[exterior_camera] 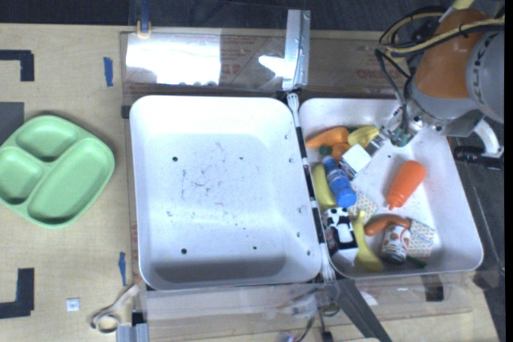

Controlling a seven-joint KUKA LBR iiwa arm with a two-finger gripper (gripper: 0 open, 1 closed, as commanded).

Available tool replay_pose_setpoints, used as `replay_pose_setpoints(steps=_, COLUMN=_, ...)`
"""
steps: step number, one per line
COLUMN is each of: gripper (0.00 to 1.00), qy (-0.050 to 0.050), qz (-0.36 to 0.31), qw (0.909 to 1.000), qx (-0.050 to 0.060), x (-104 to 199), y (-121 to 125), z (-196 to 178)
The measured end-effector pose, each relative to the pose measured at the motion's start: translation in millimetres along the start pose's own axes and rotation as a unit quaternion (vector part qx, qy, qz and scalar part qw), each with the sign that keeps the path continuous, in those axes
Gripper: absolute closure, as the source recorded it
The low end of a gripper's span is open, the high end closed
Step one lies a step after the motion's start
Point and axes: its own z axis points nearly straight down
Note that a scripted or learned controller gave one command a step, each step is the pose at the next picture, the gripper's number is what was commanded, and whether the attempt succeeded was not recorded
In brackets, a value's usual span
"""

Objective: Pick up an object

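The right bin (457, 196) holds a pile of small objects. Along its left side lie an orange carrot-shaped toy (328, 138), a blue bottle (340, 182) and a yellow banana (321, 187). A white block (357, 158) and a yellow piece (362, 134) sit near the back. An orange bottle (405, 182) lies apart in the middle. At the front are a small can (393, 243), a black-and-white box (341, 228) and a crinkled packet (422, 236). My gripper (398, 132) hangs low over the bin's back edge, just right of the yellow piece, with nothing seen held.
The left bin (212, 188) lies beside the right one, sharing a divider wall. A green divided plate (52, 169) rests on the bench at far left. A clear panel (208, 52) stands behind the bins. Cables loop over the arm at upper right.
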Motion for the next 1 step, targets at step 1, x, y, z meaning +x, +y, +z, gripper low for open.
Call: replay_pose_setpoints(steps=1, gripper=0.0, qy=0.001, qz=-0.022, qw=0.9998, qx=0.001, x=-10.5, y=-81.8, z=-68.5)
